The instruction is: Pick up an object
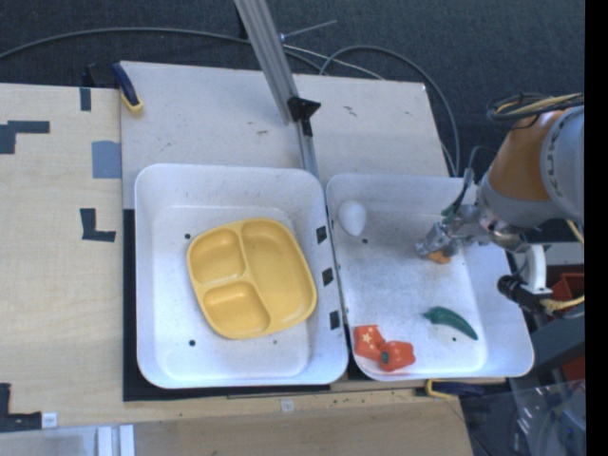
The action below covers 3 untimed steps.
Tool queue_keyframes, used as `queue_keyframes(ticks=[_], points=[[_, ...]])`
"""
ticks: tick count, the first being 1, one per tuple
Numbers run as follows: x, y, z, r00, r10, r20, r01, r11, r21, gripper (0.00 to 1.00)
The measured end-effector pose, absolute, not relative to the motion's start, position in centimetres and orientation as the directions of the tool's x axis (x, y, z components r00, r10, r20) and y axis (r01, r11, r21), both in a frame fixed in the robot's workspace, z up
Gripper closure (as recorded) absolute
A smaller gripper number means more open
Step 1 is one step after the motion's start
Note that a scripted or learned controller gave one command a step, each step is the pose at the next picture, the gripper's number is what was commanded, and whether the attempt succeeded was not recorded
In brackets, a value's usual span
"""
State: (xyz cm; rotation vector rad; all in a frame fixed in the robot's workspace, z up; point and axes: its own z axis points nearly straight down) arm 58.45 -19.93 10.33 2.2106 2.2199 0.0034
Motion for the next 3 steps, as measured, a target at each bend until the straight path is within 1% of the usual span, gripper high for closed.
queue_keyframes(ticks=[1, 2, 3], points=[[59.4, -19.5, 16.1, -0.002, 1.000, -0.001, 1.000, 0.002, 0.004, 1.00], [59.3, -19.1, 20.5, -0.002, 1.000, -0.001, 1.000, 0.002, 0.003, 1.00], [59.4, -19.1, 25.8, -0.002, 1.000, -0.002, 1.000, 0.002, 0.005, 1.00]])
